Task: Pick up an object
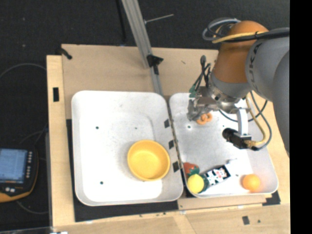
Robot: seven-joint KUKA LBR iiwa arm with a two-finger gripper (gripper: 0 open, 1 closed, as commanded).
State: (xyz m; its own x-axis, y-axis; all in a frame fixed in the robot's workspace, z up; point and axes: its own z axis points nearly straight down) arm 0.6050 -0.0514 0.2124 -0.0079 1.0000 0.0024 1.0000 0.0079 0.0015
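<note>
Light wooden table [112, 69] carrying 2 shallow white bins side by side, dark floor around it. Grey arm [270, 67] with an orange band, reaching in from the right and bent down over the far end of the right bin [214, 147]. Left bin [105, 121] holding 1 yellow bowl [148, 160], upright, toward its near right part. Slanted metal pole [139, 28] running from the top edge down to the gap between the bins. Handheld screen unit [15, 172] (blue display) off the table at the left edge.

Gripper [201, 112] low over the far left part of the right bin, black cables hanging beside it. State of the fingers: cannot tell, since the wrist body covers them from above. Small orange object [204, 118] just at the gripper's near side, partly hidden under it; touching or gripped, cannot tell.

Along the near wall of the right bin: orange ball [251, 182] in the right corner, black-and-white patterned item [217, 174] left of it, yellow-green ball [195, 183] next, small red piece [190, 168] just above that, all well apart from the gripper.
</note>
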